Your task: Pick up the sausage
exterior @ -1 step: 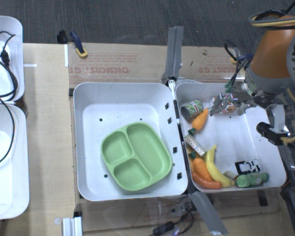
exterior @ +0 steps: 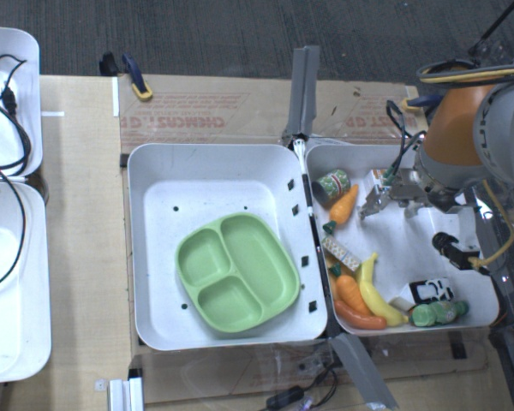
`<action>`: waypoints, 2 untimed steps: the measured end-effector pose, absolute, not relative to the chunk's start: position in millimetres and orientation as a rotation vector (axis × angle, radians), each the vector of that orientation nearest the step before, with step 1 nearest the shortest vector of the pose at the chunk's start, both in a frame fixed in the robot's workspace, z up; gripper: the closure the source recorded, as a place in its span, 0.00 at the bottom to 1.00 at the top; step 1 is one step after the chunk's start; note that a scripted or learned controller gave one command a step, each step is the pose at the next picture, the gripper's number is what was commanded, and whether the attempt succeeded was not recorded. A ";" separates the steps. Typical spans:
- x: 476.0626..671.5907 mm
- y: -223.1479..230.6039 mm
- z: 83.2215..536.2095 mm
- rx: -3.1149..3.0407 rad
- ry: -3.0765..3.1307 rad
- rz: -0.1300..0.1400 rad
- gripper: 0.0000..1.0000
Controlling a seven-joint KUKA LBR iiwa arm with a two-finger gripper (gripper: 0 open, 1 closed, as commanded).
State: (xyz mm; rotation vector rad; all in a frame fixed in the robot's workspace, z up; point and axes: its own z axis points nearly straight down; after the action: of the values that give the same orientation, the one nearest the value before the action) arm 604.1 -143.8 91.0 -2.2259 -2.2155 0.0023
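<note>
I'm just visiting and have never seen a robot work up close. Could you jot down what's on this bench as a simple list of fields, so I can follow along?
left bin: shallow white bin holding a light green three-compartment plate
right bin: shallow white bin holding toy food
target: reddish-orange sausage lying along the near wall, beside a yellow banana and an orange carrot
other items: second orange carrot, small green can, green vegetable piece
arm: grey with orange band, reaching in from the right
claw: metal claw over the far part of the right bin, apart from the sausage

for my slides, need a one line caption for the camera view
Gripper hovers over the right bin, away from the sausage at its front edge; green tray in the left bin.
</note>
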 end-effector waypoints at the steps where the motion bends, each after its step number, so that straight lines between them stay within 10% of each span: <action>1: 635.8 -182.6 91.4 -2.242 -2.200 0.002 0.00; 2: 651.3 -185.6 91.8 -2.221 -2.182 0.035 0.00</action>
State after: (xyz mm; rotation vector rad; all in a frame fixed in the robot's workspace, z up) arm 651.3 -185.6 91.8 -2.2210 -2.1816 0.0349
